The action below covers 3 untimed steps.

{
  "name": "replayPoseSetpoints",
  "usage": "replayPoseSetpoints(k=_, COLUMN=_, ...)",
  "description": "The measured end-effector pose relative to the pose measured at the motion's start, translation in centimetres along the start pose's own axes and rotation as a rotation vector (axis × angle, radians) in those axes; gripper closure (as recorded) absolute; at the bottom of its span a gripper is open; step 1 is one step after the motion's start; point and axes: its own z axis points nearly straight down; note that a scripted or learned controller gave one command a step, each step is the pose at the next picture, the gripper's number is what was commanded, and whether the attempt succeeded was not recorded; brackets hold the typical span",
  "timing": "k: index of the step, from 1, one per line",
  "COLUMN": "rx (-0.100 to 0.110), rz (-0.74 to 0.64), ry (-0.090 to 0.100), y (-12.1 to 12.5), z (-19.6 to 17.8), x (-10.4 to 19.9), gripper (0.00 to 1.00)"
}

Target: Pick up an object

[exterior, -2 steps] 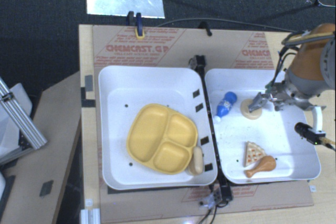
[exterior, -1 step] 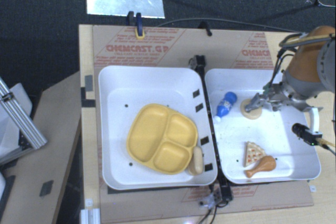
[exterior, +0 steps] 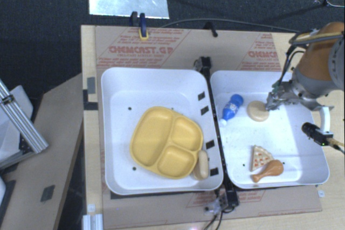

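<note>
The right bin [exterior: 302,169] holds a small blue bottle with a white cap [exterior: 232,107], a round tan cookie-like piece [exterior: 257,112], a pizza slice toy [exterior: 261,157] and a brown drumstick toy [exterior: 268,171]. My gripper [exterior: 273,102] hangs low at the right edge of the tan round piece, touching or nearly touching it. The arm reaches in from the right with its orange band above the wrist. I cannot make out how the fingers stand.
The left bin [exterior: 121,94] bears a yellow divided plate [exterior: 167,141] and a beige bread-like piece [exterior: 202,165] at its lower right. A ridge with black clips [exterior: 207,110] divides the two bins. A black cable fitting [exterior: 317,134] hangs by the right bin's right wall.
</note>
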Motion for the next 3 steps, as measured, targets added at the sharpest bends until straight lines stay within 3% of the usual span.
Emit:
replayPoseSetpoints(k=1, rx=0.017, rz=0.0, ry=0.004, y=-0.2, z=-4.7, x=0.4, gripper=1.0)
replayPoseSetpoints(k=3, rx=0.017, rz=-0.001, ry=0.004, y=0.0, z=-14.7, x=-0.4, gripper=1.0)
